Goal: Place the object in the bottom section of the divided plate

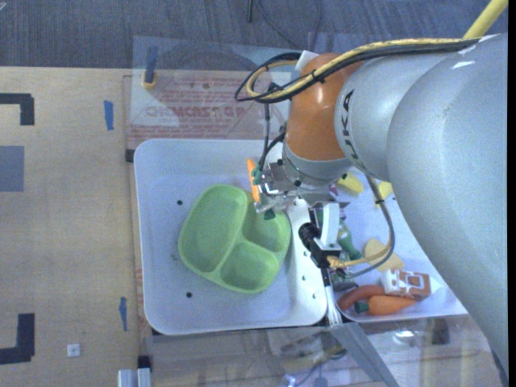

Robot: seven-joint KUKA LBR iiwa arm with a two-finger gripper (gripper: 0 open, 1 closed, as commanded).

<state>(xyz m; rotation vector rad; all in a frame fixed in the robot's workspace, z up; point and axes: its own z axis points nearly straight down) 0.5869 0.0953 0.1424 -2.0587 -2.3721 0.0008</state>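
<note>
Object for this task looks like the small orange-and-green piece right at my gripper, over the upper right rim of the light green plastic divided plate. Can't tell if I've actually got it, or whether the gripper is spread or pressed together; wrist blocks the view. Plate lies in the left shallow white bin, w/ 3 sections; bottom one sits toward the bin's near edge. Step in hand, I judge: carry and position above the plate. Next move calls for shifting down-frame to the bottom section, lowering, then release. Right bin holds a plastic orange carrot & other toys.
</note>
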